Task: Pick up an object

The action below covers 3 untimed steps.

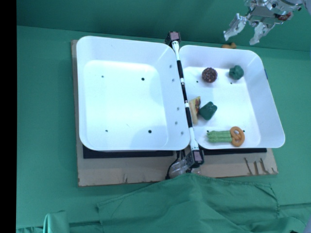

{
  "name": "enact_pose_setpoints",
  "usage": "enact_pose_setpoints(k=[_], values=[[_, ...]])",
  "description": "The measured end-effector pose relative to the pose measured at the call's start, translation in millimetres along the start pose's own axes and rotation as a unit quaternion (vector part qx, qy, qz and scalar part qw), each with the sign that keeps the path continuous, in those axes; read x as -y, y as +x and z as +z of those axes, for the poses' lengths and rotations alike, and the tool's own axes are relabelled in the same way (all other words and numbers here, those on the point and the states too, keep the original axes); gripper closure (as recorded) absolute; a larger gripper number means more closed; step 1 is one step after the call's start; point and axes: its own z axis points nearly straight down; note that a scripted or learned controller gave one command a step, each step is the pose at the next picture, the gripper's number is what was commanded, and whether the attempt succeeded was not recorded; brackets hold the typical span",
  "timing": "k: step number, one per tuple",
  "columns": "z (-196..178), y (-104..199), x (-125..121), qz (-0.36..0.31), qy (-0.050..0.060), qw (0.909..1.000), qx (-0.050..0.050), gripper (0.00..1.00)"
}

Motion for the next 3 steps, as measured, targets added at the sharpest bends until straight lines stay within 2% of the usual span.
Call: enact_pose_setpoints(k=[1,3], values=[[0,0,0,0.000,0.000,1.0000,0.000,0.00],[89,0,-6,0.000,0.002,1.0000,0.000,0.00]])
